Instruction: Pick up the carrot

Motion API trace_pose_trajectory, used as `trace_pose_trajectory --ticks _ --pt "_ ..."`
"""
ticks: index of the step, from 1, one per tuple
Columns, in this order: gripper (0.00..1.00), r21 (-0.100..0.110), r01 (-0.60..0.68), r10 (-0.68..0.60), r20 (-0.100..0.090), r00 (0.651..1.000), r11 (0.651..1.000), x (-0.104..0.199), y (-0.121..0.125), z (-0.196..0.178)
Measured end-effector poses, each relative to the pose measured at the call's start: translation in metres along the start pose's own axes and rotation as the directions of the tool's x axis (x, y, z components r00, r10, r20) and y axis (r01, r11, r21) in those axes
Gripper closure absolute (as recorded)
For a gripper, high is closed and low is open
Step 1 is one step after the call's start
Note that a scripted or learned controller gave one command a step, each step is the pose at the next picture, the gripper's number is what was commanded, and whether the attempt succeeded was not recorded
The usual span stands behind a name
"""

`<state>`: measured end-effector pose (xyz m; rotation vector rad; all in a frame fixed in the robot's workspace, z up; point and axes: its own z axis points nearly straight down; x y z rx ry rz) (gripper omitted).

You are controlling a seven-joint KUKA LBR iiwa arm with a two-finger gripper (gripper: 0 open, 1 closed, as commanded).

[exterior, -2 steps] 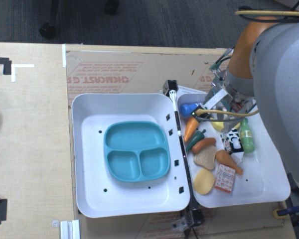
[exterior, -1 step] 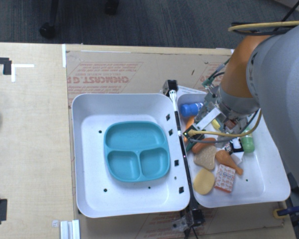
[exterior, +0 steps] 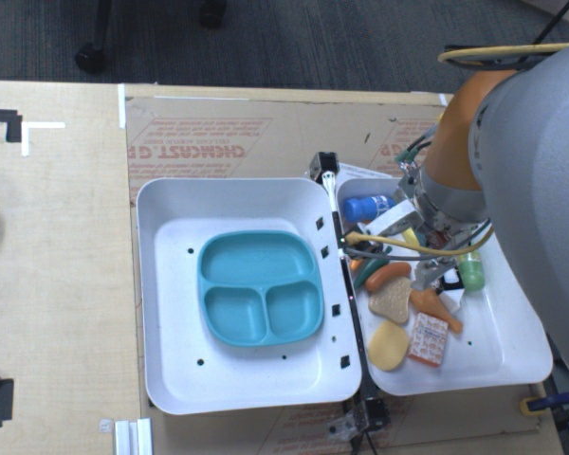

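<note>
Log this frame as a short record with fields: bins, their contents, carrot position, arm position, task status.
left bin: holds a teal divided plate
right bin: toy food, including bread slice, sausage, red packet, blue item
carrot: lying in right bin, right of the bread slice
arm: over the right bin's upper part, wrist low among the items
task status: carrot not lifted
</note>
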<state>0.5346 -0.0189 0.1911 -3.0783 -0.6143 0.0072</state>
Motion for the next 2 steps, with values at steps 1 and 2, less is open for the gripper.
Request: trace_pose_trajectory --ticks 1,2 --pt "0.0 0.001 -0.101 0.101 0.002 0.995 0.995 -0.054 -0.019 0.001" --pt "0.0 -0.002 -0.189 0.189 0.0 0.982 0.982 0.012 -0.039 0.001"
